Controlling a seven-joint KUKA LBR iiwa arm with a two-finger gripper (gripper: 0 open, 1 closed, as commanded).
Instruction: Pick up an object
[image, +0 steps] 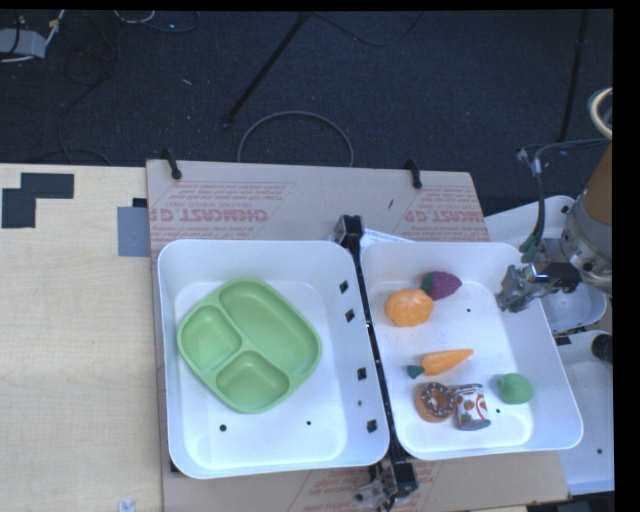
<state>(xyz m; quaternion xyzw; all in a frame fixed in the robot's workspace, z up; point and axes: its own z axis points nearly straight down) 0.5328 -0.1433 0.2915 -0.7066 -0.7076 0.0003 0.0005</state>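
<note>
Down at the lower right of the frame, small doughnut (435, 402), crumpled can (472, 408) and green ball (515, 388) in the right bin (556, 430), with carrot (446, 361), orange (409, 307) and purple piece (440, 284) above. Approach step, by the look of it: end effector (520, 285) at the bin's right rim, grip impossible to tell; needs to swing left and drop. Green plate (249, 343) mid-left, pale table (70, 350), dark carpet (150, 90) up top.

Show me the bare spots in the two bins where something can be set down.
Left bin: bare strips around the green divided plate, widest along the near wall. Right bin: bare floor between the orange fruit and the claw. Crowded near the front: carrot, donut, small can, green ball.
</note>
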